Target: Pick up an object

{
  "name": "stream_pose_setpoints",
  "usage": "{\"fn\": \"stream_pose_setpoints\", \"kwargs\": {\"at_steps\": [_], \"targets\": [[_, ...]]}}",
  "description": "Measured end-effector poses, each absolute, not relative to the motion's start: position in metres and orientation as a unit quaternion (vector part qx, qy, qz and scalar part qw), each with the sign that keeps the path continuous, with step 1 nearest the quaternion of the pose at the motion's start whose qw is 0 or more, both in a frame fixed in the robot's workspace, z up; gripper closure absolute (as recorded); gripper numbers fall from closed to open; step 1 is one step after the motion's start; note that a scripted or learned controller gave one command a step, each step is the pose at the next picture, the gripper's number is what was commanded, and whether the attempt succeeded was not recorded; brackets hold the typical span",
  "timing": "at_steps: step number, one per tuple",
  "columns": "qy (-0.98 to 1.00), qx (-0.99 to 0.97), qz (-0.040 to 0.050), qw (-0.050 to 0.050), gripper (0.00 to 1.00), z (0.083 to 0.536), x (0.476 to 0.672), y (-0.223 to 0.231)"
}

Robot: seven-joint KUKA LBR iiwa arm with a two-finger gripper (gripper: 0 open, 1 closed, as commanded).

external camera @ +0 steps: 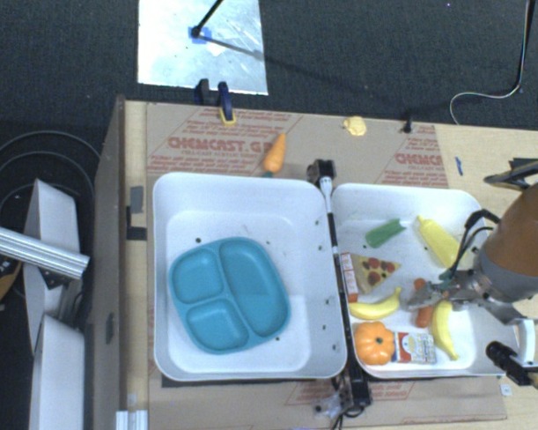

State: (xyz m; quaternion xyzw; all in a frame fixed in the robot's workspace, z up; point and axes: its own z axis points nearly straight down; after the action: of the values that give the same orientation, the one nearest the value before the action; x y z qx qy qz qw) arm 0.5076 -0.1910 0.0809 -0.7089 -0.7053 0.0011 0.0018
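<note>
My gripper (427, 298) is low inside the right bin (366, 201), reaching in from the right among the toy foods. Just left of it lies a yellow banana (376, 306). A second banana (444, 329) lies just below it. A small red-orange piece (423, 317) sits right under the gripper tip, and another (419, 284) sits just above it. Also in this bin are a pizza slice (375, 270), a green piece (386, 231), a yellow squash-like piece (438, 241), an orange pumpkin (374, 343) and a small carton (414, 347).
The left bin (181, 207) holds a blue divided plate (228, 293). A toy carrot (274, 153) and a small yellow item (355, 126) lie on the cardboard behind the bins. The arm's orange band (522, 238) hangs over the right bin's right edge.
</note>
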Motion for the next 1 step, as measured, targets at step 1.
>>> {"fn": "stream_pose_setpoints", "kwargs": {"at_steps": [1], "targets": [[-0.708, -0.707, -0.0012, -0.002, 1.0, 0.0951, 0.5123, -0.1889]]}}
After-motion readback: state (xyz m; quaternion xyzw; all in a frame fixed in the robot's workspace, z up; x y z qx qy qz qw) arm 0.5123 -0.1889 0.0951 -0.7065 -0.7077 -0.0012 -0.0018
